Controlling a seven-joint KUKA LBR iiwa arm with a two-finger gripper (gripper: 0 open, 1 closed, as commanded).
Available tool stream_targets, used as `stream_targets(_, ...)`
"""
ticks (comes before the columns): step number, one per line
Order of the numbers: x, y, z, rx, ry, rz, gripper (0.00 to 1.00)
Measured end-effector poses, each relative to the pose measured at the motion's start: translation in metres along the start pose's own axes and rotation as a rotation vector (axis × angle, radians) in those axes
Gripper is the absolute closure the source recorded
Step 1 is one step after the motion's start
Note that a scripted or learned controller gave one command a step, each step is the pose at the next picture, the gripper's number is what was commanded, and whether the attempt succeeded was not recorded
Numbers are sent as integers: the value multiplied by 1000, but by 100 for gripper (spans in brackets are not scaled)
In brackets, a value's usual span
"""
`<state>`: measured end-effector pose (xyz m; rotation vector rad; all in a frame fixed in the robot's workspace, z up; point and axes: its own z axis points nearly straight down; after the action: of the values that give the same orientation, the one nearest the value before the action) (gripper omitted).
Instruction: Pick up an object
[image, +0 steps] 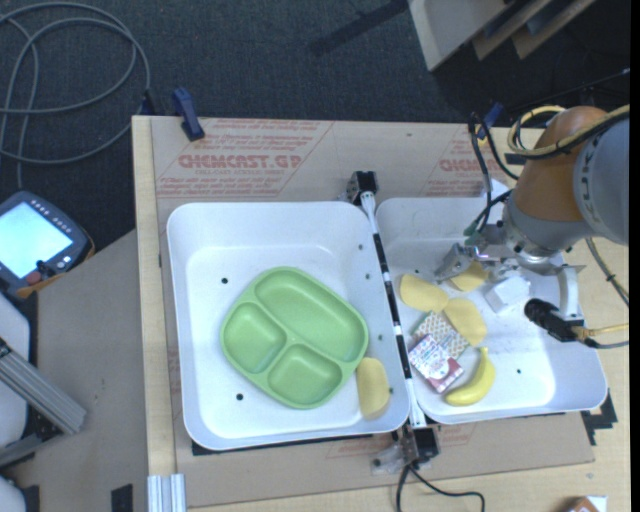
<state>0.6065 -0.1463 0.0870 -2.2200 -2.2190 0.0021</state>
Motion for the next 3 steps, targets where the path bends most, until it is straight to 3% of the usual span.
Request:
stream_targets(1, 2, -65, 3, -1, 0, 1, 0)
stream_targets(2, 25, -89, 3, -1, 0, 0, 0)
stream_targets(3, 25, -89, -7, -3, 0, 1, 100)
